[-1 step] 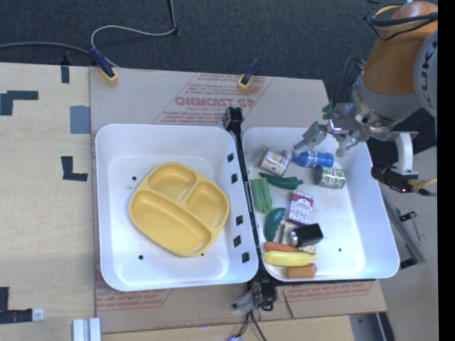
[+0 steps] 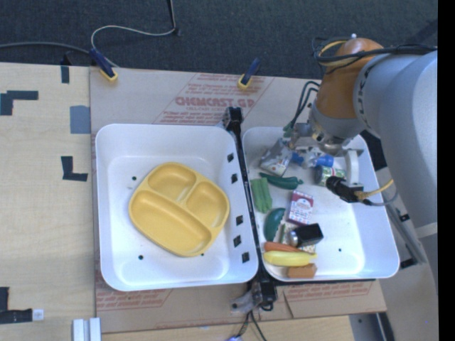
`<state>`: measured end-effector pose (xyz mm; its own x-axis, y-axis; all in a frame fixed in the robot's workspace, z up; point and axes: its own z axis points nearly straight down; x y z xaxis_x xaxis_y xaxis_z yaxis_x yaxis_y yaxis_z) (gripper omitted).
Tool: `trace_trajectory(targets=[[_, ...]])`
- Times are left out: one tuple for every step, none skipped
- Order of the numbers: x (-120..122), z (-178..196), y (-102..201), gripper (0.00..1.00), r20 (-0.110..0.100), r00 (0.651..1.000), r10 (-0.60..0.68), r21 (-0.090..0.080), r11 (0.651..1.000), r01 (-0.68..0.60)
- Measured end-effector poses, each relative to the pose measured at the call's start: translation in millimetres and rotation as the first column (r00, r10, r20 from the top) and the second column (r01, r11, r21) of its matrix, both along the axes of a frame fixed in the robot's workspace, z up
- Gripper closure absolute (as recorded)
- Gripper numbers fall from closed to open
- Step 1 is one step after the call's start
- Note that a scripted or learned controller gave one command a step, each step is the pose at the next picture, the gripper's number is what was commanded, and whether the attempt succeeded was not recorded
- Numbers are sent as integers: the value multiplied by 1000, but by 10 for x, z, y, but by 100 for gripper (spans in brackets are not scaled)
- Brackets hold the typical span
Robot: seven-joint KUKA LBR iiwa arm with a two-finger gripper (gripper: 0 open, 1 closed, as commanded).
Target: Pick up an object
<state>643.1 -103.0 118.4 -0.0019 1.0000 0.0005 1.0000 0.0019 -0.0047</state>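
Near edge first: right bin (image 2: 370, 258) is carrying its clutter packed along the front-left corner, hard against the divider side. Counting there: 1 yellow banana (image 2: 288, 258) lying along the front rim, 1 sausage-looking piece (image 2: 301, 270) just in front of it, 1 orange carrot (image 2: 279, 247) just behind. 1 black block (image 2: 308, 233) is sitting beside the carrot, touching the pile. The bin floor right of that pile is lying open, w/ room out to the right rim.

Mid bin: 1 red-and-white carton (image 2: 300, 206) is lying flat, 1 teal oval piece (image 2: 274, 223) left of it, 1 light green strip (image 2: 260, 194) running along the divider wall, 1 dark green pod shape (image 2: 284, 182) just behind. All tight to the left wall, so little side clearance there.

Left bin (image 2: 114, 261) is holding 1 item only: yellow divided plate (image 2: 179, 207), 3 compartments, sitting roughly centered w/ white floor showing all round it, widest along the far and left rims.

Far end of right bin: gripper (image 2: 307, 151) is hanging low over the back-left area, amid small objs, 1 grey-white crumpled thing (image 2: 274, 163) and 1 small blue piece (image 2: 324, 162). Can't tell finger state, wrist and cabling are blocking it; nothing visibly pinched. Grey arm (image 2: 398, 105) is crowding the far right rim.

Bench: 2 yellow-blue clamps, left clamp (image 2: 104, 64) and right clamp (image 2: 249, 74), on the cardboard's far edge.
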Motion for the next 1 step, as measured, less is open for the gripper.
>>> trace_trajectory(targets=[[-38,-334,-50,0,4,1000,0,-1,1000,0]])
